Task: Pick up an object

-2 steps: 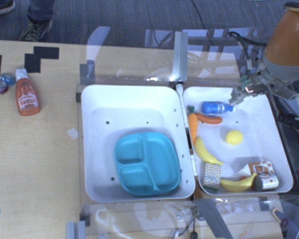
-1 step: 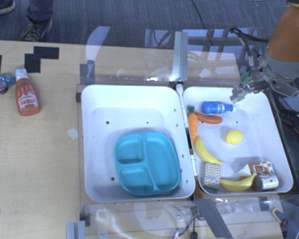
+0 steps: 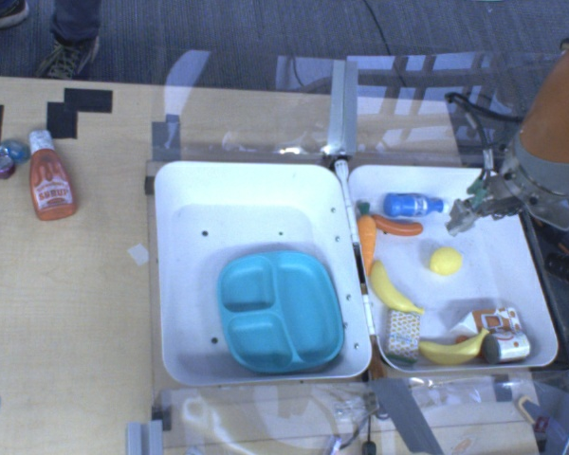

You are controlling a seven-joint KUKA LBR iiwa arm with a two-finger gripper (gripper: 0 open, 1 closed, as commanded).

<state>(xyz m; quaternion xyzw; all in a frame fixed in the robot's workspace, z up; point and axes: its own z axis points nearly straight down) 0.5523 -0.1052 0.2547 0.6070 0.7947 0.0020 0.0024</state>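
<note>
Approach seems the step in hand: the gripper (image 3: 463,214) hangs over the upper part of the right bin (image 3: 542,320), nothing between its fingers, and whether they stand apart or together I cannot tell. The nearest candidates are the blue bottle (image 3: 410,204) just to its left and the yellow ball (image 3: 445,261) just below; the next move calls for settling on one and coming down squarely over it. That bin also holds a carrot (image 3: 367,242), two bananas (image 3: 391,289), a small box (image 3: 501,319) and a patterned packet (image 3: 403,334). The left bin (image 3: 185,216) holds a blue tray (image 3: 280,309).
</note>
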